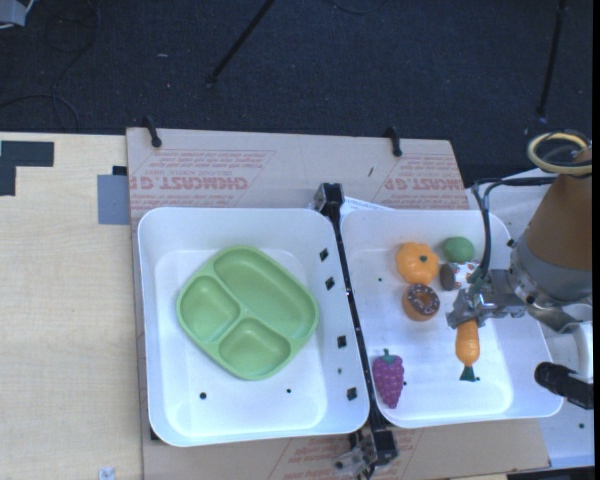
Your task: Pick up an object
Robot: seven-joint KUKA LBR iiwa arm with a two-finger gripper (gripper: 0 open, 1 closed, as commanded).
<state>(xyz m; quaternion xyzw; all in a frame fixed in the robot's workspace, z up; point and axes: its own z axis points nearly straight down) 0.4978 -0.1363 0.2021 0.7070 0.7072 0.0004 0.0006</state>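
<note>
In the camera view, the arm (565, 233) reached in from the right over the right bin (520, 403), and its gripper (470, 313) hung low above the bin's right-hand half, right at the top end of the toy carrot (467, 346). The step in hand looked like the approach or the closing stage of a grasp on that carrot, since the carrot lay flat on the bin floor with its green tip toward the near edge. Whether the pincer was released or clenched could not be told from this slant, and nothing was plainly seen between its tips, so no hold could be claimed. The other candidates sat toward the bin's far side: an orange pumpkin (417, 263), a green ball (458, 249) just beside it toward the far right corner, and a donut (420, 302) near the bin's middle. A bunch of purple grapes (388, 377) lay by the near left corner, against the divider. The left bin (160, 388) carried a green divided plate (246, 311). The next move probably called for a firm closure on the carrot, then a straight lift clear of the donut.
</note>
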